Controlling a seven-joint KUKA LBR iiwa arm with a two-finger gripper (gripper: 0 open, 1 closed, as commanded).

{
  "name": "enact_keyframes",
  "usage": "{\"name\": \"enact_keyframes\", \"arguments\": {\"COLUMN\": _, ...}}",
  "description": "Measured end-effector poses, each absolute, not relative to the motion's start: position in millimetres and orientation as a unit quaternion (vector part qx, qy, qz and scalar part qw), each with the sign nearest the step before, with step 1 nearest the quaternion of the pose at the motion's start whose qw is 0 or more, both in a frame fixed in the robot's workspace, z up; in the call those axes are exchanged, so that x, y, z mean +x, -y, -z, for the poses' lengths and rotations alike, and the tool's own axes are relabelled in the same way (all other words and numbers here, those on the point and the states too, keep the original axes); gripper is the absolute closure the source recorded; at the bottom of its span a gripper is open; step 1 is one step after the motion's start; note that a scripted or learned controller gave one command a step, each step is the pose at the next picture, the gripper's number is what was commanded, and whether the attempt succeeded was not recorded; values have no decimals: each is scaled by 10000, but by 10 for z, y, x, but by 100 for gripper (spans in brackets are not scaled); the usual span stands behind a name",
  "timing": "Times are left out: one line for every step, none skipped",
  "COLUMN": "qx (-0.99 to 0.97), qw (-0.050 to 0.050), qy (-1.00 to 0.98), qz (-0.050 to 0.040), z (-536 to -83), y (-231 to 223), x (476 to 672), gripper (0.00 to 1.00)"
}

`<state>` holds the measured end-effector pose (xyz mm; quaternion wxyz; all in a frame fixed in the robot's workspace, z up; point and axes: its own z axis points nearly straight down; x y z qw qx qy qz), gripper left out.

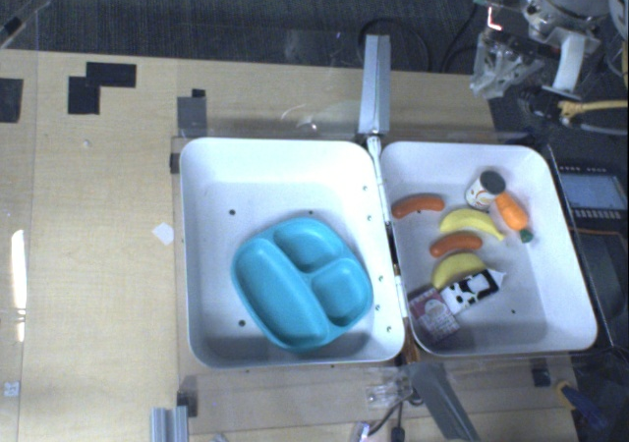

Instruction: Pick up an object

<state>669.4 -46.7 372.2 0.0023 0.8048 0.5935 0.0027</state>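
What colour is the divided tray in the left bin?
Light blue, a solid turquoise tone; the divided tray shows clearly in the camera view.

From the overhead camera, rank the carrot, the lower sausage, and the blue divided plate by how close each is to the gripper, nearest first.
Measured from the gripper, which sits beyond the right bin's far edge:
1. Carrot, far right part of the right bin.
2. Lower sausage, middle of the right bin, between the two bananas.
3. Blue divided plate, in the left bin, toward its near side.
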Motion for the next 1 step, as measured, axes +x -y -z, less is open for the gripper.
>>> {"name": "enact_keyframes", "arguments": {"qx": 8023, "qw": 45, "qy": -5969, "qz": -44, "z": -3841, "y": 451, "x": 6706, "gripper": 100}}
